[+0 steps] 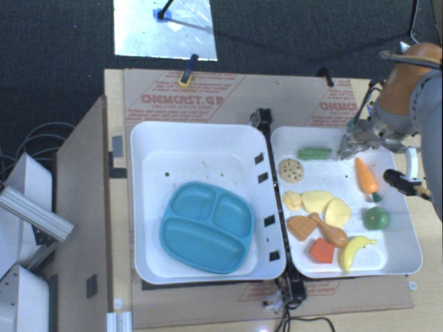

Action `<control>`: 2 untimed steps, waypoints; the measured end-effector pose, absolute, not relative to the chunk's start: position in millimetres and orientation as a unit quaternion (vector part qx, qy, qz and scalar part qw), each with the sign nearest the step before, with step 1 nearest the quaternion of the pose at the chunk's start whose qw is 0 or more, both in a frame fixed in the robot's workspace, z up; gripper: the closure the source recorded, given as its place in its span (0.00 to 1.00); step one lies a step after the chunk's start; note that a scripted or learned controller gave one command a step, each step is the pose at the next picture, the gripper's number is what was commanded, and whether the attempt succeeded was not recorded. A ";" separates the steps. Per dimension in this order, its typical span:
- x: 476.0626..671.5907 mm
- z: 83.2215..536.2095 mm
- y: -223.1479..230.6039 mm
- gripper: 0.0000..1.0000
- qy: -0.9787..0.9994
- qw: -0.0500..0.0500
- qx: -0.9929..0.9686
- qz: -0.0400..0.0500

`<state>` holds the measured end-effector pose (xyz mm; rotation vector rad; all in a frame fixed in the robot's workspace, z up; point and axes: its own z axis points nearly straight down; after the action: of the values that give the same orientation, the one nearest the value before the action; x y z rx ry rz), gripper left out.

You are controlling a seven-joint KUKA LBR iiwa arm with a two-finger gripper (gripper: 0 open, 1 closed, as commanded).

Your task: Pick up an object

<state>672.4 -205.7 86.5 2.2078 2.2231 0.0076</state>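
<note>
The left bin, centre frame, holds a blue tray; the toys fill the right bin. At upper right the gripper hovers just right of the green pickle; I cannot tell its finger state. It should centre over the pickle before descending.

Dark carpet fills the upper part of the frame and runs down the left side. On it, at upper centre, lies a shiny silvery sheet (it catches the light in pale patches). A wooden bench covers the middle, topped by a clear sheet printed with red lettering. Grey cables and 1 pale metal rail sit at far left.
</note>
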 end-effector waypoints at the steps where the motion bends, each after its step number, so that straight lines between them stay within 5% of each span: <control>1: 578.4 83.8 -156.8 0.00 0.708 -0.004 0.706 -0.001; 2: 648.5 86.5 -208.8 0.00 0.708 0.005 0.706 0.002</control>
<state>648.5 -208.8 86.5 2.2094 2.2181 0.0061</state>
